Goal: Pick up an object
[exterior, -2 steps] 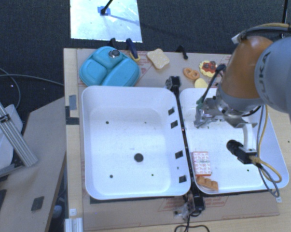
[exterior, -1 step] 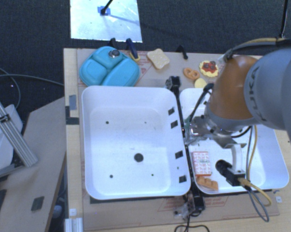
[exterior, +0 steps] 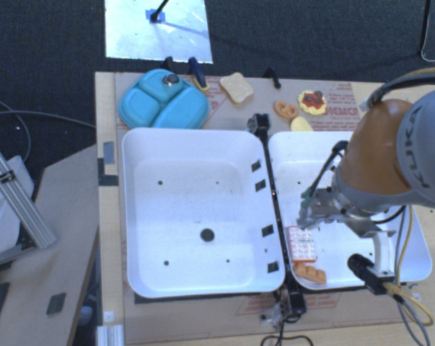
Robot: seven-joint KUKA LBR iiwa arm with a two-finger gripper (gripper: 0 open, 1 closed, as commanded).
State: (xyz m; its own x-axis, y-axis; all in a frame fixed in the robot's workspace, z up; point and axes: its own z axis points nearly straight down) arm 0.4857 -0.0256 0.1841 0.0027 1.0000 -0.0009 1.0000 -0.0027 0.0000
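Reaching: the gripper (exterior: 307,218) hangs low in the right bin (exterior: 419,265), its tip just above the near-left corner where the objects lie.
Nearest objects: an orange block-shaped piece (exterior: 310,272) lies against the near wall of the right bin; a white packet with red print (exterior: 301,244) lies just beyond it, touching or almost touching it.
Fingers: the tip is a dark tangle at this angle, so I cannot tell whether they are spread or clenched.
Progress: nothing is visibly lifted; both pieces rest on the bin floor, so the pick looks not yet made. Closing on one piece and raising it clear remains.
Likely target: the white packet, since the tip sits right at its far edge, though this is a guess.
Left bin (exterior: 195,139): one small dark round thing (exterior: 207,234) on its floor, well apart from the arm.
Arm: orange band (exterior: 379,146) above the wrist, with "KUKA" partly readable on the grey casing.
Far counter (exterior: 105,99): a blue sectioned dish (exterior: 163,101), a slice of toast (exterior: 236,87), a pretzel-like piece (exterior: 285,109), a small pizza-like disc (exterior: 312,101), a pale yellow piece (exterior: 301,125).
Writing: red print beside the disc is too small to read; the same goes for the packet's label.
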